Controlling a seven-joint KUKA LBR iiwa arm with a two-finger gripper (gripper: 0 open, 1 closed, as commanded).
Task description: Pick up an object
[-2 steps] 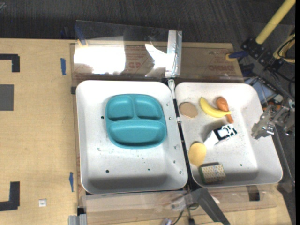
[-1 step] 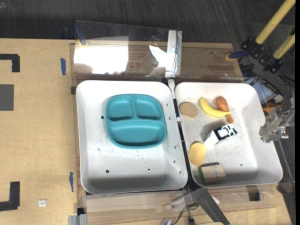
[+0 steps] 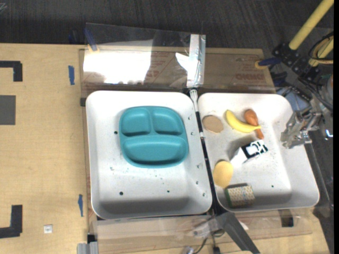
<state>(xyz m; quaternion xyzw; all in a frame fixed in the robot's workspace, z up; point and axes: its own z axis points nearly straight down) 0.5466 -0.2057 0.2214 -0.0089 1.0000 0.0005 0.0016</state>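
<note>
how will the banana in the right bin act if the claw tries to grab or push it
The banana looks curved and smooth, so it may swivel or slip rather than slide straight. It seems to lie against the orange carrot-like piece, so a push would probably shift both. It looks like a light toy, likely stiff enough to hold.

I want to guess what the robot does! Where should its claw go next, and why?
Probably a short slide left, over the right bin. The gripper sits at that bin's right edge with nothing seen between its fingers, and the things lie further left. The black and white block looks nearest, with the banana and carrot just beyond.
</note>
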